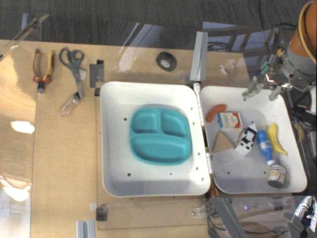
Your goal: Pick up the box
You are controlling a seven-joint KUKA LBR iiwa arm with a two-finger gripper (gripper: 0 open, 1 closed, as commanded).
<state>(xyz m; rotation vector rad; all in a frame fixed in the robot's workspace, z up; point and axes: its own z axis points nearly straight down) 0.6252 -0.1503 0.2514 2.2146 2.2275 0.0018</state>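
The small white and red carton box (229, 119) lies flat near the back of the right white bin (292, 182), its long axis across the bin, touching the orange-red sausage (215, 112) and brown cardboard wedge (222, 143). Bare floor lies behind it. The claw (262, 86) hovers over the back rim, spread open, holding nothing.

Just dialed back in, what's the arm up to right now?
The arm's pincer hovers over the far edge of the right bin, holding nothing. The box it is meant to pick up lies untouched in that bin, beside a sausage, a blue bottle and a banana. The left bin holds a teal divided tray.
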